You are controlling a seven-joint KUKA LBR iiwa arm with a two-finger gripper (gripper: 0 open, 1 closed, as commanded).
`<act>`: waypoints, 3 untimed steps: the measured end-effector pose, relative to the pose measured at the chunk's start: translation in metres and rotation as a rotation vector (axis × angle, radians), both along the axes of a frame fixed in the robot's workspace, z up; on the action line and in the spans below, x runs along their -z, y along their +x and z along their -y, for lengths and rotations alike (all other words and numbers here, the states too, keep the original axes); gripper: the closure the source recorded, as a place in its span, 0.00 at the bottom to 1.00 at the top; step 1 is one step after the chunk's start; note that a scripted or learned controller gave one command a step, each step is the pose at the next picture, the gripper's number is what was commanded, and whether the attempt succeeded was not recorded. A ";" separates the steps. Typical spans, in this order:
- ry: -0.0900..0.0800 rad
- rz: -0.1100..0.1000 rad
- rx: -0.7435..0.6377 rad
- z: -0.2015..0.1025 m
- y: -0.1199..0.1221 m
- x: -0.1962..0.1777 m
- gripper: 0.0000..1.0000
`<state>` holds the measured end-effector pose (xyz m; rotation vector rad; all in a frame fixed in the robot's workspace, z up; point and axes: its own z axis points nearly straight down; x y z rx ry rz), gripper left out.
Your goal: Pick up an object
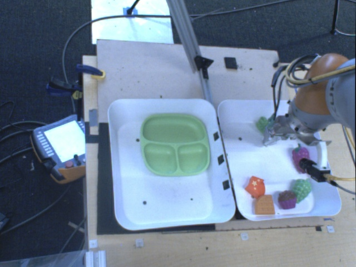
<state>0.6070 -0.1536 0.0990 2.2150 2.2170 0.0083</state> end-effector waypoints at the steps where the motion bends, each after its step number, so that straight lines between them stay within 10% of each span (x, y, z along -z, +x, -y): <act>1: 0.000 -0.003 -0.003 0.002 0.002 -0.044 1.00; 3: -0.001 -0.001 -0.005 0.004 0.011 -0.171 1.00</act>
